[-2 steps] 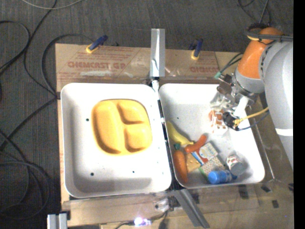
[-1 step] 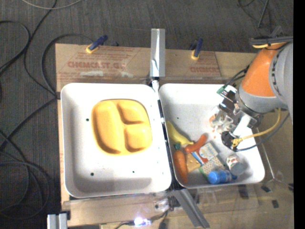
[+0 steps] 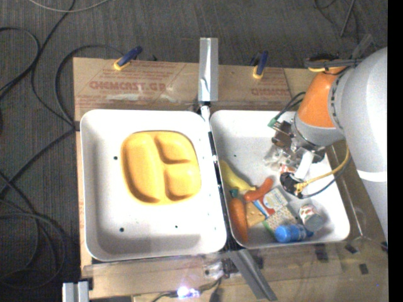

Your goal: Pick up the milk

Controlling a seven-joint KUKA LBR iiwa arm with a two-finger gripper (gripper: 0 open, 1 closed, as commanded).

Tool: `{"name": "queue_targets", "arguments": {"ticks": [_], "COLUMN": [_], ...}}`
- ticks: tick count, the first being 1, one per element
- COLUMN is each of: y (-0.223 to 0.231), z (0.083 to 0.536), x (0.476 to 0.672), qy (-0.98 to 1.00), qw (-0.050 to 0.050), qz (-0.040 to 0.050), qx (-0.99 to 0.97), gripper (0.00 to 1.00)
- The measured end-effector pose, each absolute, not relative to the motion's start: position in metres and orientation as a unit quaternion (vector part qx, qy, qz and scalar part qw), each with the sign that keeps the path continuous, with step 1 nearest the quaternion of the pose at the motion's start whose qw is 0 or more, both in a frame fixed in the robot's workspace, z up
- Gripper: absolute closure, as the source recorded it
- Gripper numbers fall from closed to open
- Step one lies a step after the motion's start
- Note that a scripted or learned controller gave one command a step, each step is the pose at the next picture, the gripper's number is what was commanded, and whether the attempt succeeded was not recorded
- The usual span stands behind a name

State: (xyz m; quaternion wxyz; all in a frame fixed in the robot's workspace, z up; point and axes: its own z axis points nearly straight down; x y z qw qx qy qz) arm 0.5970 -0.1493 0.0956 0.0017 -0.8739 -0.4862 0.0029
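Note:
The milk looks like a small white carton with red and blue print. It lies in the lower middle of the right bin, among other food items. My gripper hangs over the right half of that bin, up and to the right of the carton and apart from it. The wrist and cables hide the fingertips. Nothing visible is held.
Around the carton lie a banana, a red sausage, a carrot, a blue bottle and a small can. The left bin holds a yellow compartment plate. A metal divider stands between the bins.

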Motion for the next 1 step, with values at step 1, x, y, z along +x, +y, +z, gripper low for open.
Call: {"name": "queue_targets", "arguments": {"ticks": [1], "y": [-0.1269], "z": [0.0900], "x": [0.5943], "qy": [-0.571], "qw": [-0.007], "qz": [-0.0020], "qx": [-0.821], "gripper": [1.00]}}
